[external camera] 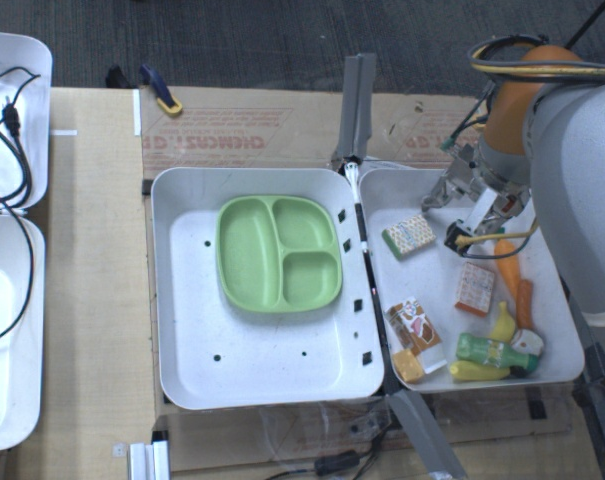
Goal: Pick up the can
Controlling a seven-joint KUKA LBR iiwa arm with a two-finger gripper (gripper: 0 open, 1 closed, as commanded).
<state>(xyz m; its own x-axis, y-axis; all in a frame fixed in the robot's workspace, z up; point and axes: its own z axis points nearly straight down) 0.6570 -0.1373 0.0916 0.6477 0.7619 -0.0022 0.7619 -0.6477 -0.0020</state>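
Okay, gripper point(464, 208) is low over the far part of the right bin point(434, 280), hanging off the grey arm point(572, 158) with its orange band point(512, 108) that comes in from the right. Whether the gripper is apart or together I cannot tell from this slant, and I see nothing held in it.

Just left of the gripper, a small checkered box point(409, 236) lies tilted on the bin floor. Near side of the gripper, an orange-and-white packet point(475, 289) lies flat, with a carrot point(512, 273) just beside it on the right, running toward the near side. Nearer still is a yellow banana-shaped piece point(502, 323).

Can: I cannot tell for sure which item it is. Closest match is the green cylinder point(490, 349), on its side in the near right corner of the right bin, white end pointing right, well apart from the gripper. A second yellow piece point(474, 371) touches its near side. Toward the near left of the same bin, a red-and-white snack box point(414, 324) lies tilted, with a yellow-orange lump point(408, 367) just beside its near end.

Left bin point(192, 318) holds a green divided plate point(279, 253), sitting flat toward its far side. Between the bins at the far edge, a grey post point(357, 108) stands up. Cardboard point(232, 133) with red print lies behind both bins, and a blue-and-yellow tool point(160, 90) sits at its far left corner. White tubs point(12, 388) with black cables point(12, 158) are at far left.
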